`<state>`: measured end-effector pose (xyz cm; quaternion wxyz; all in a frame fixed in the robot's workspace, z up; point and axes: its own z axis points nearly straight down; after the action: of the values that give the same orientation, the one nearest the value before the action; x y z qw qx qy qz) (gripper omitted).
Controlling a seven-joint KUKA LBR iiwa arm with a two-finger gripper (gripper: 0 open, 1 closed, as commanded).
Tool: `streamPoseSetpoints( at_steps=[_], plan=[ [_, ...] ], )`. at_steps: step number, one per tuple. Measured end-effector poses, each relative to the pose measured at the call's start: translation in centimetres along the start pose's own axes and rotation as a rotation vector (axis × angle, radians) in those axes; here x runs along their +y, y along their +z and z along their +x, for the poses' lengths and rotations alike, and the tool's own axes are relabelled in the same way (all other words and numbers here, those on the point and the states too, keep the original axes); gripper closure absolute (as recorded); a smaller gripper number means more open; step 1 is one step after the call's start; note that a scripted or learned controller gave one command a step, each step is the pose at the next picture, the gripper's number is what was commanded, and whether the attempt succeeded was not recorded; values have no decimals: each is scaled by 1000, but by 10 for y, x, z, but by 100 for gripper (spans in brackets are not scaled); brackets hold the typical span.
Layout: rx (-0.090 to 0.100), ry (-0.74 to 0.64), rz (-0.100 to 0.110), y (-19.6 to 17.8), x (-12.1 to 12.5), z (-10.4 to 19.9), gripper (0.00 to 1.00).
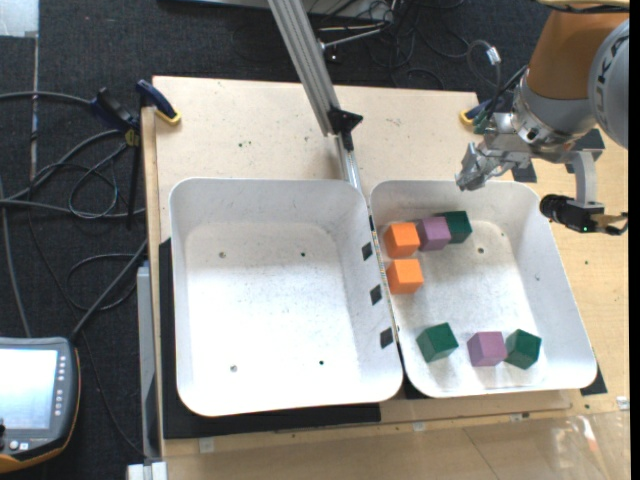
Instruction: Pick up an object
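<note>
Bench [260, 128]: pale wooden board on dark carpet, carrying both bins; a slanted metal rail [300, 48] runs down from the top edge to the junction between the bins.
Left bin [200, 268]: shallow, white, speckled floor, no blocks in it.
Right bin [560, 328]: shallow, white, touching the left bin along its inner wall; all seven blocks lie here.
Arm [575, 58]: enters from upper right, orange band above grey wrist, poised over the far right corner of the right bin.
Gripper [470, 180]: at the bin's far rim, well apart from every block; nothing seen between the fingers. Whether the claw is apart or together: cannot tell, too small and dark against the rim.
Far cluster: orange block [403, 237], purple block [435, 232] and dark green block [457, 226] in a row, touching side to side, near the bin's far left.
Second orange block [405, 275]: just below the first, close to the left wall.
Near row: green block [437, 342] alone toward centre; second purple block [486, 348] and a green block at far right [523, 348] touching each other.
Pendant [35, 398]: screen unit on the floor, lower left.
Cables [70, 168]: loose on the carpet left of the bench.
</note>
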<state>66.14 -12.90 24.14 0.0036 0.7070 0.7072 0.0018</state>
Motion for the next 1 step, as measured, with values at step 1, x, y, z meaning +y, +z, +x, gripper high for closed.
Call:
streamPoseSetpoints(
  at_steps=[1],
  plan=[
    [1, -2, 4, -20, 1, 0, 100]
  ],
)
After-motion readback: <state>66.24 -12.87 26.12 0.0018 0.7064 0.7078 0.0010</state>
